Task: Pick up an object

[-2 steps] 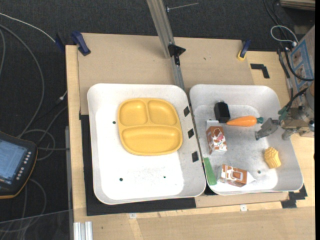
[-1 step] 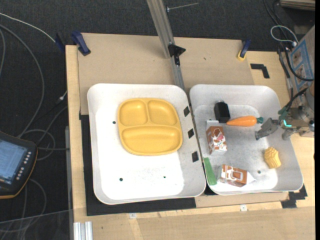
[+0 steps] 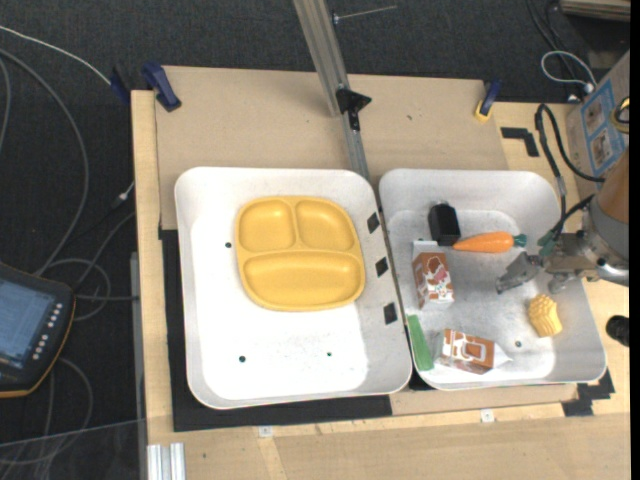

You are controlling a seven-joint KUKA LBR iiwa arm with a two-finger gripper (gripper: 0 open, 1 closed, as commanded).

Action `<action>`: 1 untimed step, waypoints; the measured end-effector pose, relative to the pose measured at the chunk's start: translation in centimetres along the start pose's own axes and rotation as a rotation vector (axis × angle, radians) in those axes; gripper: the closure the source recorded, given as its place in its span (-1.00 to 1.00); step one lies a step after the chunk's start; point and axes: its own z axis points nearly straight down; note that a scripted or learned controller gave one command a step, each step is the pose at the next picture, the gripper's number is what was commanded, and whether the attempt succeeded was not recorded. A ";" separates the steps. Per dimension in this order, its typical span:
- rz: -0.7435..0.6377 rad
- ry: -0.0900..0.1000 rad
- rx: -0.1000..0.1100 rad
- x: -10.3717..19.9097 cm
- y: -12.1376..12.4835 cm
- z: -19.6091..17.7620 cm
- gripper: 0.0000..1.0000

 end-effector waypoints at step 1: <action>0.000 0.001 0.001 0.6 0.4 6.0 -1.00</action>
